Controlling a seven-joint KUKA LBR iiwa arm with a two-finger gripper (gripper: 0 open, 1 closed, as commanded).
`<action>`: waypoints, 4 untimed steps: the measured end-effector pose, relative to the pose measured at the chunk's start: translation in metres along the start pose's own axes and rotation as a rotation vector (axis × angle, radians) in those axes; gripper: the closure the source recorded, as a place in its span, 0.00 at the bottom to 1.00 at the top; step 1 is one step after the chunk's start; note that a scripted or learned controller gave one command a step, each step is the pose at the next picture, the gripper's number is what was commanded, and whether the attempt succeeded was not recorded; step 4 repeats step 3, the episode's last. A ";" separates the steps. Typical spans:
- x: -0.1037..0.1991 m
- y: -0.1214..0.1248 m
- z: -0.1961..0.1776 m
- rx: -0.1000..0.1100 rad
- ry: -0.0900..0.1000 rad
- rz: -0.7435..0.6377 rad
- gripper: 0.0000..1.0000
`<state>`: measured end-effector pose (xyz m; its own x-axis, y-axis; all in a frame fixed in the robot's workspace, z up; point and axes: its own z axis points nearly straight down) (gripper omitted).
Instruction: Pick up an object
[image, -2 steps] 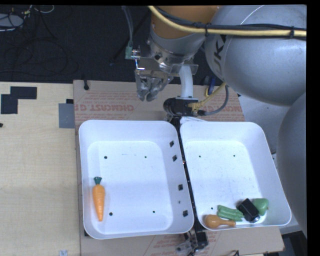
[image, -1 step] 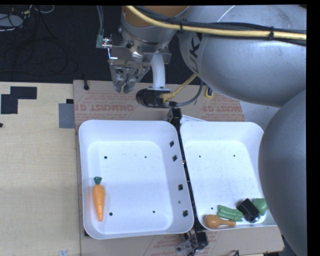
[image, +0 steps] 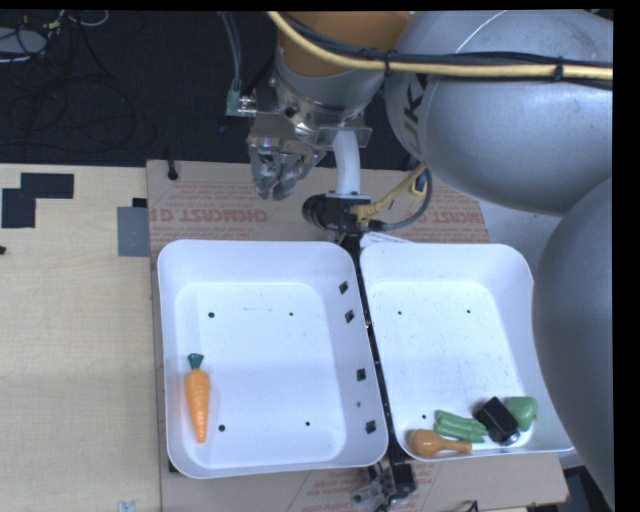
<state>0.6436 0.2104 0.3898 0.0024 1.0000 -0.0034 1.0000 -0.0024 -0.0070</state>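
The claw (image: 277, 172) hangs high above the far edge of the left bin (image: 255, 262). Its fingers look close together with nothing between them. An orange carrot (image: 197, 399) lies in that bin's near left corner, far from the claw.
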 end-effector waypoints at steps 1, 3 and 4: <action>0.035 -0.046 -0.073 -0.009 0.006 -0.008 1.00; -0.013 0.001 -0.052 0.007 -0.003 0.003 1.00; -0.013 0.001 -0.052 0.007 -0.003 0.003 1.00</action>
